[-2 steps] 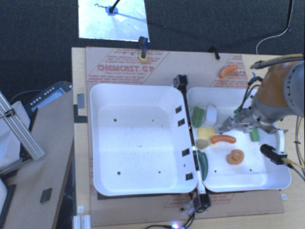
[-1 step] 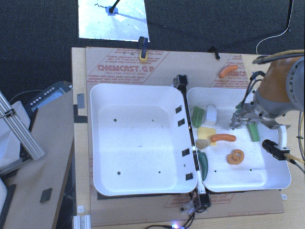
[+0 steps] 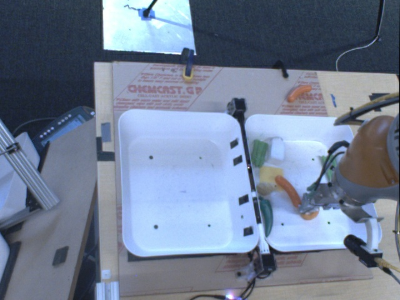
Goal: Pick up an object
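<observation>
My gripper (image 3: pixel 312 204) is low inside the right bin (image 3: pixel 294 241), near its front right part. It sits right at the near end of a long orange piece (image 3: pixel 289 191) that lies slantwise in the bin's middle. A small orange bit (image 3: pixel 309 215) shows just below the gripper, touching it or directly under it. The wrist hides whether anything is held. To the left lie a yellow block (image 3: pixel 270 174), a beige piece (image 3: pixel 265 189) and a dark green pepper-like item (image 3: pixel 267 213).
A light green item (image 3: pixel 259 149) and a white item (image 3: pixel 275 149) lie at the back of the right bin. Another green piece (image 3: pixel 327 165) peeks out beside the arm. The left bin (image 3: pixel 134 127) stands alongside. An orange item (image 3: pixel 299 93) lies on the bench behind.
</observation>
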You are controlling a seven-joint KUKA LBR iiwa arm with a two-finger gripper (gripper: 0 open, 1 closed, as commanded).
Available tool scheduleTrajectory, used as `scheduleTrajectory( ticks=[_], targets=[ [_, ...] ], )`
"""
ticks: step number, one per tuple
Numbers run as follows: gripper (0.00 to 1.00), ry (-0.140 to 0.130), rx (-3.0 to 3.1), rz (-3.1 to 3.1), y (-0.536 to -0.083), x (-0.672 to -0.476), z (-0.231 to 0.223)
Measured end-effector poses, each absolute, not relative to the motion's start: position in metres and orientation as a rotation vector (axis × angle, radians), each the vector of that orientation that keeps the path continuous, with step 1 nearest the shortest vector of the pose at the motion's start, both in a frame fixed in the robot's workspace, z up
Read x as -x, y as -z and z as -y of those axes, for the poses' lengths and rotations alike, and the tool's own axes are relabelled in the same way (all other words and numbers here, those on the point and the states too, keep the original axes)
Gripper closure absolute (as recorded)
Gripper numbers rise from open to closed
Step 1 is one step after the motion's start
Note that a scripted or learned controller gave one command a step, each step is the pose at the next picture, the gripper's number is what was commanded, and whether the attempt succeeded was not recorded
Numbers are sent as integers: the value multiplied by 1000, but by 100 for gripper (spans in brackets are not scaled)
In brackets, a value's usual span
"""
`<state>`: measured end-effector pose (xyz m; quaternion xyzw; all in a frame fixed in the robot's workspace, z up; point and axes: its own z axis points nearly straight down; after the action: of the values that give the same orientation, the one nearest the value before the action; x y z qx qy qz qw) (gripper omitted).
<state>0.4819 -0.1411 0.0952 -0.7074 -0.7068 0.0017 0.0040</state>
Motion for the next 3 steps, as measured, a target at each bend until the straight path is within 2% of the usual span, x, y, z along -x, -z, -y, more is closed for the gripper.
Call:
scheduleTrajectory(
  ticks=[1, 2, 3],
  targets=[
    [100, 6, 2213, 2236, -84, -552, 97],
    [100, -3, 2222, 2218, -84, -505, 123],
    [100, 11, 2218, 2238, -86, -613, 110]
  ],
)
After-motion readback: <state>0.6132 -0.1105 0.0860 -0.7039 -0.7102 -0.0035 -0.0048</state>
